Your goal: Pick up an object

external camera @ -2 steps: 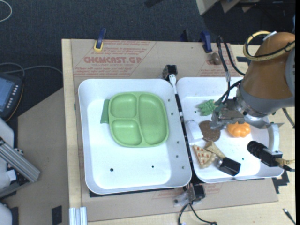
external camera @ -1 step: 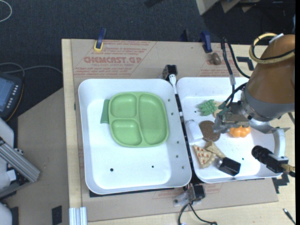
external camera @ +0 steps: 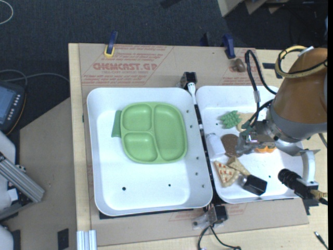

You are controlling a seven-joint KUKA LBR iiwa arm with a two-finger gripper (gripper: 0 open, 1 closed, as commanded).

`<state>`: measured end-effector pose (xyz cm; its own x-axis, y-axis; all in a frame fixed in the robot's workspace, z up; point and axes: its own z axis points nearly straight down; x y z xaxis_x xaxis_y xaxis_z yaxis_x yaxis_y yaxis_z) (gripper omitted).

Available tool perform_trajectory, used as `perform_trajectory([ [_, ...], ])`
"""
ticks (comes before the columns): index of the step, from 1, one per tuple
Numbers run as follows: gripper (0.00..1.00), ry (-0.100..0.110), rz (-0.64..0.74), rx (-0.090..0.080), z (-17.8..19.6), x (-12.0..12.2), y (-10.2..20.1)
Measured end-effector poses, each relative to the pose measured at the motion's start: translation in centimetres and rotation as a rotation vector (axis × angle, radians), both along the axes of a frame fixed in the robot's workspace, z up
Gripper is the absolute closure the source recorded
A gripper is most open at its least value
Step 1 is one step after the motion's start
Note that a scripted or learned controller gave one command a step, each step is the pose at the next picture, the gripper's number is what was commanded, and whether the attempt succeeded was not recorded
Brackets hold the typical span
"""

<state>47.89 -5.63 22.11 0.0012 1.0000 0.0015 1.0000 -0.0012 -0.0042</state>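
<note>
My gripper [external camera: 246, 142] hangs low in the right bin [external camera: 208, 100], below the grey arm with its orange band [external camera: 304, 87]. It sits just right of a brown oval piece [external camera: 229, 142] and left of a small orange item [external camera: 266, 149] that the wrist partly hides. A green leafy toy [external camera: 229, 119] lies behind the gripper. In front of it are a tan waffle-like wedge [external camera: 227, 172] and a black block [external camera: 254, 184]. A small white piece [external camera: 212, 139] lies by the bin's left wall. I see nothing clearly between the gripper's tips.
The left bin [external camera: 101, 139] holds a green divided plate [external camera: 153, 132]. A black clamp [external camera: 188, 80] sits at the far end of the wall between the bins. Cables [external camera: 252, 72] loop from the arm over the right bin's far corner.
</note>
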Motion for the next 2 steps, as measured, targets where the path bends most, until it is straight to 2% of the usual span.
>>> perform_trajectory([
  [1, 1.0, -0.005, 0.002, -0.002, -0.62, 1.43, -0.08],
  [2, 1.0, -0.004, 0.003, -0.001, -0.44, 1.19, 0.68],
])
